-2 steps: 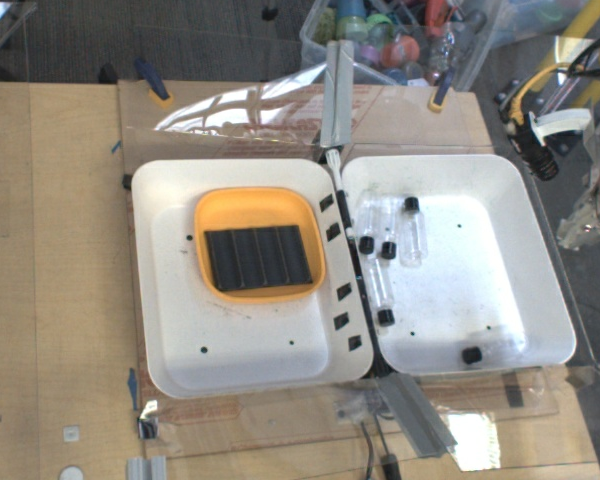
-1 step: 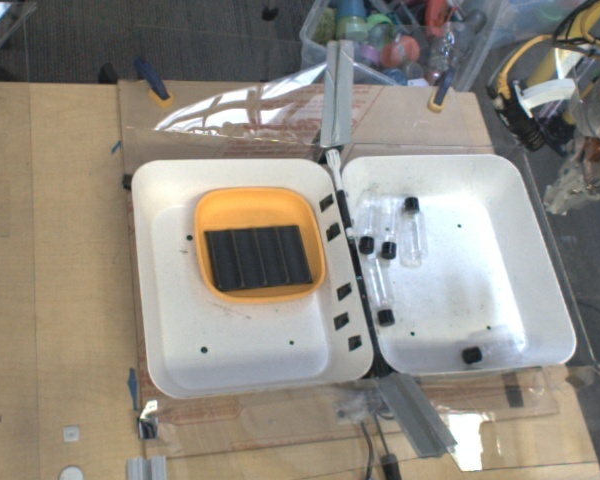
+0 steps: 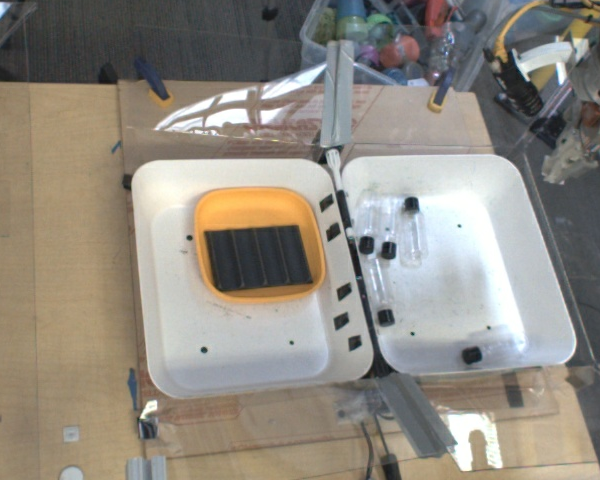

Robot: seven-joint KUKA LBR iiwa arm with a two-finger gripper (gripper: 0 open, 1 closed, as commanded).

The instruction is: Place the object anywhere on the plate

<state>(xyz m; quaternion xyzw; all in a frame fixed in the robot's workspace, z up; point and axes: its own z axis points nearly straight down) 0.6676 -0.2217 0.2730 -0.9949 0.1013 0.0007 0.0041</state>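
While black ribbed slab lay on orange plate, it looked stiff, light; grip across 2 long edges. Gripper sat upper right, jaw state unclear.

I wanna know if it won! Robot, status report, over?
Gripper up beyond the right bin. Black ribbed block lies flat on the orange plate, left bin. Nothing in the way; black-capped clear tubes sit in right bin.

The end effector — blurred (partly cropped) — sits at the far upper right.
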